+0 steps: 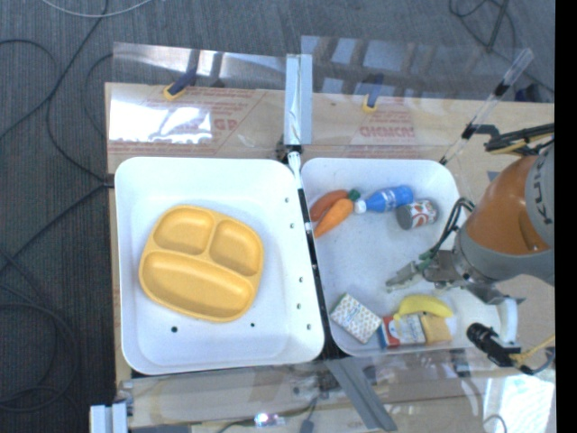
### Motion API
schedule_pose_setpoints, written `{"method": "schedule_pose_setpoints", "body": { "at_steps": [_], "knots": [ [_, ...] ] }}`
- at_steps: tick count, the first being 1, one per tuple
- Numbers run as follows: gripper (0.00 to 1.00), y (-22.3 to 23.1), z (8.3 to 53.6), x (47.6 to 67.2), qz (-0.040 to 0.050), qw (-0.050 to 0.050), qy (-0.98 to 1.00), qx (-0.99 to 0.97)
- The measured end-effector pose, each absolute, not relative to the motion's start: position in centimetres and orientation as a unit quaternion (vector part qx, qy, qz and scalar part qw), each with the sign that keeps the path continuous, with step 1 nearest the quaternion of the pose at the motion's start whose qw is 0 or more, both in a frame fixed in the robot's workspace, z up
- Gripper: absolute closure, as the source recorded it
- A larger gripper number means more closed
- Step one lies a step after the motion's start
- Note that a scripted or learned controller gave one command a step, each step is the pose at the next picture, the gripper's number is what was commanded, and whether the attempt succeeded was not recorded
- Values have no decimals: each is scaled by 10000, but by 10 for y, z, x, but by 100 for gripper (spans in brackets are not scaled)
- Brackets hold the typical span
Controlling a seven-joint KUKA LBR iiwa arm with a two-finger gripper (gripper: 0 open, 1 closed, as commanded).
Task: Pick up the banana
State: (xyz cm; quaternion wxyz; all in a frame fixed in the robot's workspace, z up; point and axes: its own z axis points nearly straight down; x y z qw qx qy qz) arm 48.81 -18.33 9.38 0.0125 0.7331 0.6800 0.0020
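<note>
Grey gripper [407, 276] — fingers parted, above banana [425, 306]

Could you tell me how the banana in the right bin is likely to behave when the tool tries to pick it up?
The banana looks like a smooth, glossy toy, so it is probably light and rigid but somewhat slippery. Its curved shape may let it pivot or rock if pushed off-centre. It lies against the small box near the right bin's front wall, which could crowd the tool.
</note>
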Motion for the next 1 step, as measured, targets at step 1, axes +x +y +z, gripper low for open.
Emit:
{"method": "schedule_pose_setpoints", "body": {
  "at_steps": [1],
  "knots": [
    [0, -184, 94, 488, 20, 115, 6848, 7286]
  ]
}}
